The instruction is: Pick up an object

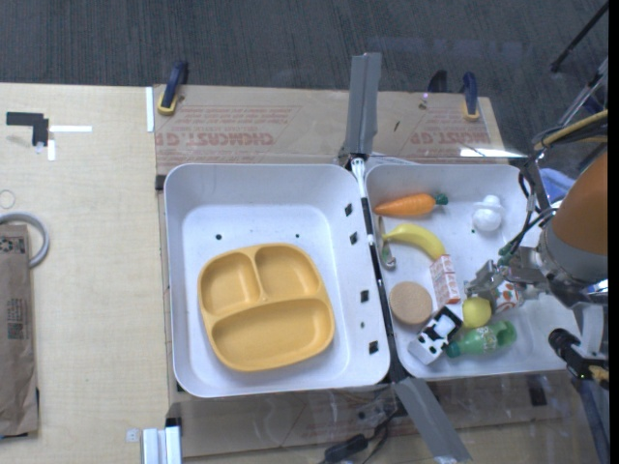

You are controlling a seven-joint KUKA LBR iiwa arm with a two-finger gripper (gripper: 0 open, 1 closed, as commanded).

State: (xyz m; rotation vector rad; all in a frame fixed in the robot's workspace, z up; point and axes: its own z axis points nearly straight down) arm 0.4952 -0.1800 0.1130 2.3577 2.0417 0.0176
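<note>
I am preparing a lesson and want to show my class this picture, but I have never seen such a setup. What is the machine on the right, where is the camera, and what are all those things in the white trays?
The picture comes from one camera fixed above a bench, looking down at a slant. At the right edge is a robot arm, grey with an orange band, reaching in. Its pincer hangs low over the right bin, close to a lemon; I cannot tell whether it grips anything. That bin also holds a carrot, a banana, a round tan disc, a small carton, a green bottle, a white ball and a black-and-white toy. The left bin holds a yellow divided plate. The arm's job is to pick up one object.
</note>
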